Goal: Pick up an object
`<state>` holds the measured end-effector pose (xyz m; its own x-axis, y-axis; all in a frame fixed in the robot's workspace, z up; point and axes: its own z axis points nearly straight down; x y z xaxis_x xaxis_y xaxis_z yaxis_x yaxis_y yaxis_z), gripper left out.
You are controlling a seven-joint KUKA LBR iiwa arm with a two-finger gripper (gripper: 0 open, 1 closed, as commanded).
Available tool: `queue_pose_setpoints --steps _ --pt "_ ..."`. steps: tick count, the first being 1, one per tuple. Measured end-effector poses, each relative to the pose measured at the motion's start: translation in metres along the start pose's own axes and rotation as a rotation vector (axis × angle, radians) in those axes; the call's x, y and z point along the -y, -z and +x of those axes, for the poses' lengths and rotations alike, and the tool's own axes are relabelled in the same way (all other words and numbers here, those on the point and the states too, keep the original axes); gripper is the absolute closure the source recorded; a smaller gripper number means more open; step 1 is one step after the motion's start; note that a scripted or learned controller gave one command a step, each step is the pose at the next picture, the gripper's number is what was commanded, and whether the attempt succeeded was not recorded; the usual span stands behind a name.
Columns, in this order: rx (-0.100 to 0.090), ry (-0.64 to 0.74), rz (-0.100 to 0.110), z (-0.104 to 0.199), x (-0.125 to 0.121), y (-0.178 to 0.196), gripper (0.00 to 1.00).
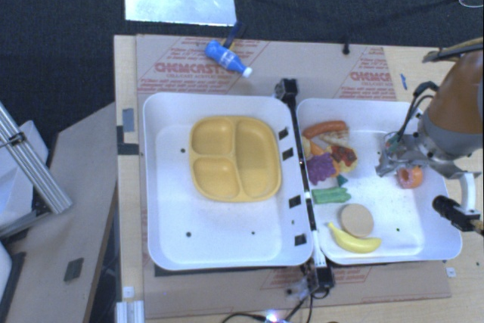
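The right bin (pixel 435 242) holds several toy foods. A hot dog (pixel 325 128), a pizza slice (pixel 338 150) and purple grapes (pixel 321 167) lie at its left side. A green piece (pixel 331 196), a round tan disc (pixel 356 220) and a banana (pixel 354 240) lie toward the front. My gripper (pixel 391 159) hangs low over the bin's right half, its metal tip close to the floor. An orange-red fruit (pixel 411 177) sits just right of and below that tip, touching or nearly touching it. Nothing shows as held.
The left bin (pixel 170 238) holds a yellow divided plate (pixel 234 157). A black divider (pixel 296 163) runs between the two bins. A blue bottle (pixel 227 57) lies on the cardboard behind them. The arm's grey and orange wrist (pixel 461 106) covers the right bin's far right corner.
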<state>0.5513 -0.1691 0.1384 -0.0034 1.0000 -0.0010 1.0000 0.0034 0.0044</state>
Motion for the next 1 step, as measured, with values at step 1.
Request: queue_pose_setpoints --steps 1 --pt "0.001 0.001 -0.003 0.0000 -0.0006 0.0647 1.00"
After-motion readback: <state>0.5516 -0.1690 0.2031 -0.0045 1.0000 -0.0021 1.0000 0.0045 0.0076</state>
